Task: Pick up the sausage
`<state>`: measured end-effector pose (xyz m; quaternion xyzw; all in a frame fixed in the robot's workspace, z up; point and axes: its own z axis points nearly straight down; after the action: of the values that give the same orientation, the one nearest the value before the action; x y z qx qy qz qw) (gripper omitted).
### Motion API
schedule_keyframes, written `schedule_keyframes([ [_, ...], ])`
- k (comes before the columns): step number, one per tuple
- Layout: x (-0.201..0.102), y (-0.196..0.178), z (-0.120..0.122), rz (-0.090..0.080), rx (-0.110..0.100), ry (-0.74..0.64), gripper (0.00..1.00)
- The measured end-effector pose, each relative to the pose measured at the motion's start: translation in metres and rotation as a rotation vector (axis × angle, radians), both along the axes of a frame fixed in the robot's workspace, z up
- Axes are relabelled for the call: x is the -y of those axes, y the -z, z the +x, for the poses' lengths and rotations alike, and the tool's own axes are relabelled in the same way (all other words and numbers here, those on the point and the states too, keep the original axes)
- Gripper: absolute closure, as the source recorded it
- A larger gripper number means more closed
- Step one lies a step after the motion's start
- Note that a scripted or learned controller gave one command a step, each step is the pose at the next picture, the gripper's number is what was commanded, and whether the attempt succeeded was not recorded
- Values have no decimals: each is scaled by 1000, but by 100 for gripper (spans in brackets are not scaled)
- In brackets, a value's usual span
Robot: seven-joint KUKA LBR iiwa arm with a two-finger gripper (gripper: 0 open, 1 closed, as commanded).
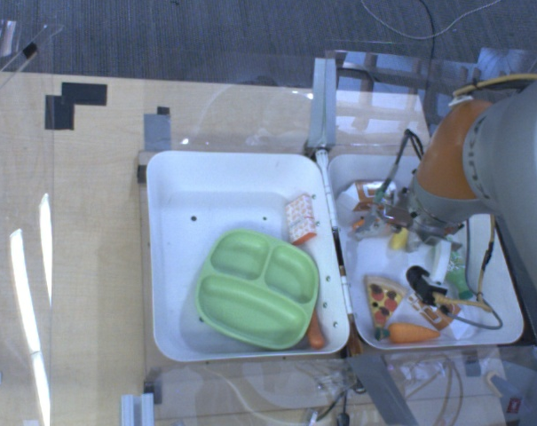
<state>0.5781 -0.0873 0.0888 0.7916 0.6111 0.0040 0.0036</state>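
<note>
A short reddish-brown sausage (pixel 315 334) lies in the left bin (pixel 175 238) at its front right corner, tucked against the rim of the green divided plate (pixel 257 288). My gripper (pixel 371 219) hangs over the back of the right bin (pixel 508 322), pointing left toward the wall between the bins. It is well behind and to the right of the sausage. Clutter around the gripper's tip hides how it stands and whether anything is in it.
A pink and white snack pack (pixel 299 218) leans by the left bin's right wall behind the plate. In the right bin lie a pizza slice (pixel 383 298), an orange carrot (pixel 414 333), a yellow piece (pixel 398 238) and a green piece (pixel 455 282).
</note>
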Motion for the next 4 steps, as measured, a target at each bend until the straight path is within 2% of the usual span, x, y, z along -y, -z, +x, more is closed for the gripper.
schedule_keyframes([
  [1, -1, -13, 3, 1, 8, -2, 100],
  [2, 1, -2, -40, -6, 8, -347, 100],
  [3, 2, -1, -41, -7, 6, -346, 0],
  [4, 7, -1, -86, -8, 8, -474, 0],
])
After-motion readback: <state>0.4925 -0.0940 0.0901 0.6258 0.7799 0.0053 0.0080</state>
